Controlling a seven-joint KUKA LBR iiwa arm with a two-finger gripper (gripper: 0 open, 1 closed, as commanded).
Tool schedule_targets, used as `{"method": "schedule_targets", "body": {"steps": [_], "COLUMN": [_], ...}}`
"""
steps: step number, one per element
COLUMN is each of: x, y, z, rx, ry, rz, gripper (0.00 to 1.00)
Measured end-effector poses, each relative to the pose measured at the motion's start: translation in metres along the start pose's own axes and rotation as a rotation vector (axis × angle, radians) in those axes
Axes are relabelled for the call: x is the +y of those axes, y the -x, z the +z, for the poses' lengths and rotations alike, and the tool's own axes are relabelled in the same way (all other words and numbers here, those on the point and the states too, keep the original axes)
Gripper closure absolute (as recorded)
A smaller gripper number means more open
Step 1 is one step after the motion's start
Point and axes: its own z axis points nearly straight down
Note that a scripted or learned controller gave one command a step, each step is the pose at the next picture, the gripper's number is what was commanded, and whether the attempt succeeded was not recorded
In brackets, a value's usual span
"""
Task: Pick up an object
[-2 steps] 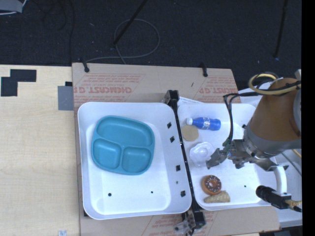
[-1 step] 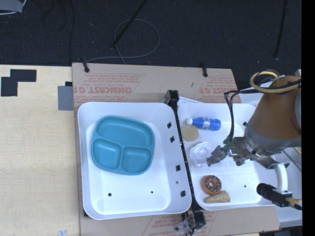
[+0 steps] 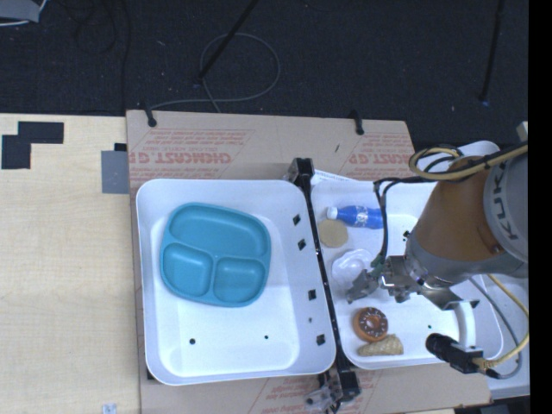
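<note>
My right bin [image 3: 345,352] is crowded: a blue bottle [image 3: 359,217] and tan disc [image 3: 335,233] at the far side, a clear wrapper [image 3: 348,266] mid-left, a doughnut [image 3: 372,323] and a tan wedge [image 3: 380,346] near. The left bin [image 3: 224,352] is roomier; the blue divided plate [image 3: 216,254] fills its far half, leaving its near floor open.

Light wood bench [image 3: 60,274] carries brown cardboard sheet [image 3: 259,149] with red print; two black patches [image 3: 30,141] and grey square [image 3: 113,171] on wood at left. On cardboard: left white bin [image 3: 224,352] and right white bin [image 3: 405,201], side by side, black clamp strip [image 3: 315,257] between
</note>
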Motion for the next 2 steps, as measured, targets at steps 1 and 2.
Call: {"method": "schedule_targets", "body": {"steps": [1, 2], "x": [0.0, 0.001], "y": [-0.001, 0.001], "z": [0.049, 0.037], "rx": [-0.002, -0.001], "ry": [0.007, 0.007], "rz": [0.001, 0.009], "gripper": [0.0, 1.0]}}
